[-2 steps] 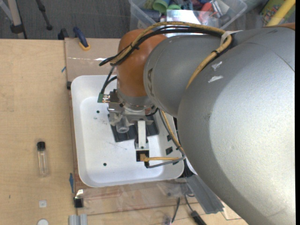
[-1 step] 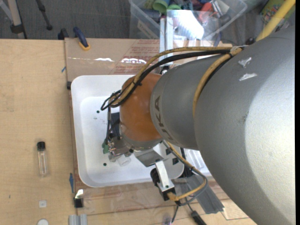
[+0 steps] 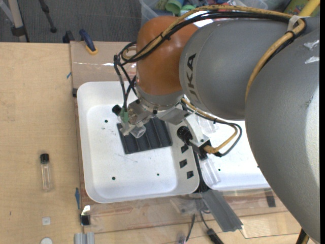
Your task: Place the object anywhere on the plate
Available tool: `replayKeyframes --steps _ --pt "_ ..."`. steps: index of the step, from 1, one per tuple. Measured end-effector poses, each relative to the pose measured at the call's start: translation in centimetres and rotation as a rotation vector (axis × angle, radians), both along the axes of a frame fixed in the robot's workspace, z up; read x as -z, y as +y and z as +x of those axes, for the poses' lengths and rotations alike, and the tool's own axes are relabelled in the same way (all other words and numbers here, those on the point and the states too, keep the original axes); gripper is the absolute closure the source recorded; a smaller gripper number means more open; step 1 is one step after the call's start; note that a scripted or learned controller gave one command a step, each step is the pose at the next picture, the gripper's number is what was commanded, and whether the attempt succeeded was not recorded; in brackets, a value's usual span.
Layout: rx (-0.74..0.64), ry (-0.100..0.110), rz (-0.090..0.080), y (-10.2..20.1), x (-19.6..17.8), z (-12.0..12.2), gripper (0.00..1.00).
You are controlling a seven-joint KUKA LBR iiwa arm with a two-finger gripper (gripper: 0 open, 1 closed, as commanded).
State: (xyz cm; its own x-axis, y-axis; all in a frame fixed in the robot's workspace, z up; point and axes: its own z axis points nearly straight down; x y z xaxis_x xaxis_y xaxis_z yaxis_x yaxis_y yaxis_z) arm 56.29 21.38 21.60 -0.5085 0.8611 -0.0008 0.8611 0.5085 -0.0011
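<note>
One dark ridged plate (image 3: 147,138) lies long-axis left-right, slightly tilted.

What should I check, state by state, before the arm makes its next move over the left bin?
1. Dark ribbed rectangular plate lies flat inside the left white bin: ok.
2. Gripper is above the plate's upper-left part: ok.
3. Object is between the fingers: cannot tell; the wrist hides the tips.
4. Object already rests on the plate: cannot tell; the clear-looking bit by the gripper tip is unreadable.
5. Black cables hang free of the bin rim: ok.
6. Small clear vial with black cap lies on the wooden bench, outside the bins: ok.
</note>
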Motion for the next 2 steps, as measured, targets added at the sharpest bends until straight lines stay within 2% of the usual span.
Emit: replayKeyframes --steps 1,2 --pt "0.509 0.007 -0.004 -1.0 4.0 -5.7 1.00" --pt "0.475 0.002 -0.002 -0.8 6.6 7.9 1.00"
